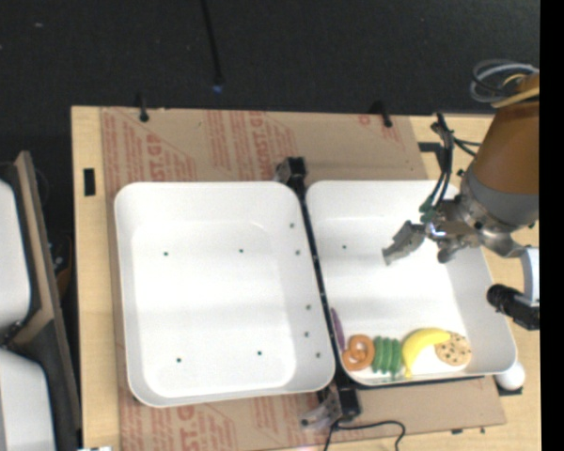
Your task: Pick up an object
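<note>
Over the right-hand bin (357, 205), in its upper half, hangs the claw (415, 242), carried by the grey arm (493, 209) with its orange band (512, 144) that reaches in from the right. One grey finger (401, 242) sticks out to the left above bare white floor; whether the claw is spread or pressed together cannot be told from this angle, and nothing is seen pinched in it.

All the objects lie well apart from the claw, bunched in a row along the near wall of the same bin. From left to right they are an orange ring-shaped pretzel or doughnut piece (358, 351), a green ribbed item (388, 356), a yellow banana (423, 343) curving over it, and a round tan cookie (452, 349) with dark spots. They sit touching or just beside one another.

The left-hand bin (132, 252) sits just beside the right one, its white floor showing a few small dark dots. A black clip (292, 170) sits at the far end of the seam between them. Both bins rest on a sheet of brown cardboard (216, 144) printed with red lettering, laid over the pale wooden counter (86, 280).
</note>
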`<state>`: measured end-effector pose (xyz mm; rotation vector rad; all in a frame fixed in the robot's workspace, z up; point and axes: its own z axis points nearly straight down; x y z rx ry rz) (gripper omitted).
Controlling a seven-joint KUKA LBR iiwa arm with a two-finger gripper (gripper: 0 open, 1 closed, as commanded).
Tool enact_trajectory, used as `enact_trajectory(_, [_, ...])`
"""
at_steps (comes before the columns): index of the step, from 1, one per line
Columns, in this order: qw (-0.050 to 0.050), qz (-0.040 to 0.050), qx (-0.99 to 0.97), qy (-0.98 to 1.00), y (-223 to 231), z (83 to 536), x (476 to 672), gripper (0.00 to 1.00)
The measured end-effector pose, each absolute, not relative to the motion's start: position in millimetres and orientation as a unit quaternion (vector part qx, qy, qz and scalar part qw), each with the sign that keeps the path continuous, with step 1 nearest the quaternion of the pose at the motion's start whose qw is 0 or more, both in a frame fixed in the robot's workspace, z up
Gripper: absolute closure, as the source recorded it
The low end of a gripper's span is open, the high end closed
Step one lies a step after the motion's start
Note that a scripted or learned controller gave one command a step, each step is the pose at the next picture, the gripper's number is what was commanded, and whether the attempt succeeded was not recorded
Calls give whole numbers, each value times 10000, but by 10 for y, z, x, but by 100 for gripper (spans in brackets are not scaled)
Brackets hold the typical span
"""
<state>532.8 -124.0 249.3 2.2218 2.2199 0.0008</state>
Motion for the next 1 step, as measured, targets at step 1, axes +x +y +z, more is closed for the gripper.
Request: enact_trajectory(1, [-28,-28,7103,7039,-2151,1609,5027,0])
